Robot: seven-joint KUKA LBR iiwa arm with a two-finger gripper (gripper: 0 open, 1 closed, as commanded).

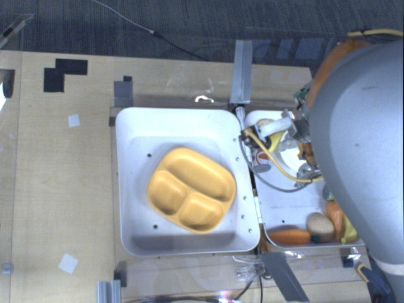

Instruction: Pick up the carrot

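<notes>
The gripper (302,135) hangs over the far half of the right bin (278,202), largely hidden under the smooth grey arm (360,150); I cannot tell whether it is open or closed. The carrot (288,236) lies well apart from it, against the bin's near wall. It is orange, smooth and elongated, with its long axis running left to right; its tip end is unclear. A round tan lump (320,223) touches its right end. A glossy yellow divided dish (191,189) sits in the left bin (126,169).
</notes>
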